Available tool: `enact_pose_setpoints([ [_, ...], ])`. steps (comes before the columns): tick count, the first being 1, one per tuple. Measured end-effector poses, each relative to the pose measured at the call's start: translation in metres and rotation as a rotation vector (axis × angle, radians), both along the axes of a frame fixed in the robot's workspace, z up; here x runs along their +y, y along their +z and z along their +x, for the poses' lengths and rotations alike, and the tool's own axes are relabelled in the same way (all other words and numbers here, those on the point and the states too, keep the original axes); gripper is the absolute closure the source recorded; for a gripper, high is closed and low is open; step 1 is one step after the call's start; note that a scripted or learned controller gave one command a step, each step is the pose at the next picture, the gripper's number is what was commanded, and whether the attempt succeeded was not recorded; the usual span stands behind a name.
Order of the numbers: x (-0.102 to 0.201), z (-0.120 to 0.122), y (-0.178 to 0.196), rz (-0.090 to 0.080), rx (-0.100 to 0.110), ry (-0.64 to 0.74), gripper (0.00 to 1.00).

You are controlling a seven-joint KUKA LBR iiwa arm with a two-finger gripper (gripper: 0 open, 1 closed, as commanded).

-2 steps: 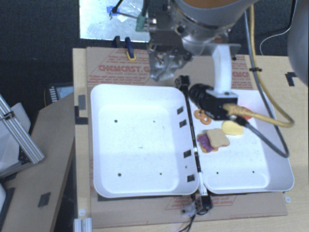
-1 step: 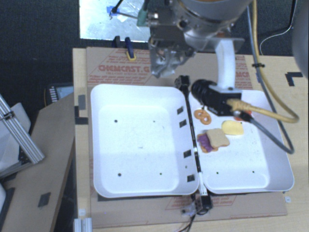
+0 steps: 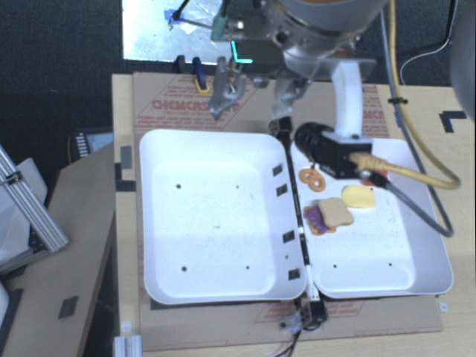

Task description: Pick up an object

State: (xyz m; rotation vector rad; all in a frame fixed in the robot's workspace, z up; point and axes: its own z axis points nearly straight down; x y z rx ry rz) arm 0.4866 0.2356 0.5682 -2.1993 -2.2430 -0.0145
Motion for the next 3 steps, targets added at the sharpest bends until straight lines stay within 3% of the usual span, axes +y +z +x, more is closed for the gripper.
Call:
enact_pose_setpoints([
  [1, 0.0, 0.0, 0.012, 0.002, -0.003, 0.003, 1.0],
  [2, 0.0, 0.0, 0.011, 0.002, -0.002, 0.004, 0.0],
  [3, 0.001, 0.0, 0.023, 0.004, -0.004, 0.007, 1.0],
])
